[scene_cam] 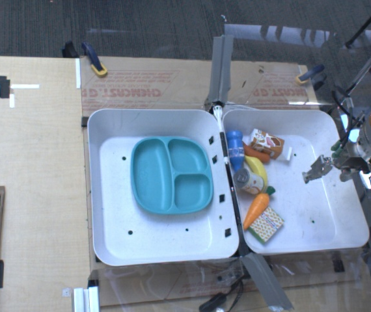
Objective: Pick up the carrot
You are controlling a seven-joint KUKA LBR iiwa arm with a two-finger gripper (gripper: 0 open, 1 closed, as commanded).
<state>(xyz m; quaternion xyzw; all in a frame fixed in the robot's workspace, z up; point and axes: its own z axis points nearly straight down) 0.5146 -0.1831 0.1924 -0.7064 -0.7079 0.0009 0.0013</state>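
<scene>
The left bin (101,194) is holding a teal three-compartment tray (171,174), which is lying flat near the bin's centre with bare white floor showing on all sides of it. The right bin (316,236) is carrying its objects crowded along its left wall, beside the divider between the bins. A blue bottle (235,145) is lying at the top of this cluster, and a small carton with orange print (267,143) is sitting just to its right; the print is too small to read. A banana (258,168) and a small jar (247,181) are touching below them, each partly covering the other. The carrot (256,208) is lying at a slant, green top up and right, tip down and left near the divider, resting against a multicoloured block (265,224). The floor to the right of the cluster is showing bare. The gripper (316,170) is hanging over this open area, well apart from the carrot, with nothing between its fingers; whether they are spread or closed cannot be told. The arm is being cut off at the right edge.
</scene>
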